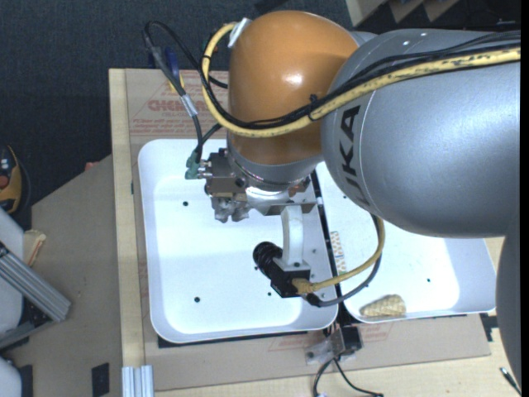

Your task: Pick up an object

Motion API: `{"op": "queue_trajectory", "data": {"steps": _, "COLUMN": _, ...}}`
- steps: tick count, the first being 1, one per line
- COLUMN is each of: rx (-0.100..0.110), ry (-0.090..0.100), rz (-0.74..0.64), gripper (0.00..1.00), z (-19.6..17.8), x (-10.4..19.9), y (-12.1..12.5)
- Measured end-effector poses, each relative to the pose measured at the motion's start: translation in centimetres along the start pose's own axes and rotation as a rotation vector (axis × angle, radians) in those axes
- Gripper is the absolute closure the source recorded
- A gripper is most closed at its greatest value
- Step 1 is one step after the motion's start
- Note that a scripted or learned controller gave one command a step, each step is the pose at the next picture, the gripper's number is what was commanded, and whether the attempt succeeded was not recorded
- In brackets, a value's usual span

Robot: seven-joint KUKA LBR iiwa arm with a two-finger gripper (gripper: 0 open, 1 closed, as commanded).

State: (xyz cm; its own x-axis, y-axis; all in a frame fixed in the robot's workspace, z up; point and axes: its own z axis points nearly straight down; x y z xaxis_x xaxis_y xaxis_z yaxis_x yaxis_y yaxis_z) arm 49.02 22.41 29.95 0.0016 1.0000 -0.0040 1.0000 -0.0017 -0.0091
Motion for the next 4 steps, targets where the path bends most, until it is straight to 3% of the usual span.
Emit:
{"op": "queue_trajectory", "data": {"steps": 1, "rx": -0.026, "ry": 0.013, "rz": -0.004, "gripper": 1.00, "z": -15.2, "x": 0.0, "y": -1.2}}
{"op": "queue_trajectory", "data": {"steps": 2, "rx": 0.000, "ry": -0.001, "rz": 0.002, "gripper": 1.00, "z": -3.6, "x": 0.0, "y": 3.6}}
{"op": "queue_trajectory", "data": {"steps": 3, "rx": 0.002, "ry": 0.001, "rz": -0.001, "gripper": 1.00, "z": 1.5, "x": 0.0, "y": -1.4}}
{"op": "queue_trajectory", "data": {"steps": 4, "rx": -0.012, "ry": 0.005, "rz": -0.001, "gripper": 1.00, "z": -1.4, "x": -0.4, "y": -1.1}}
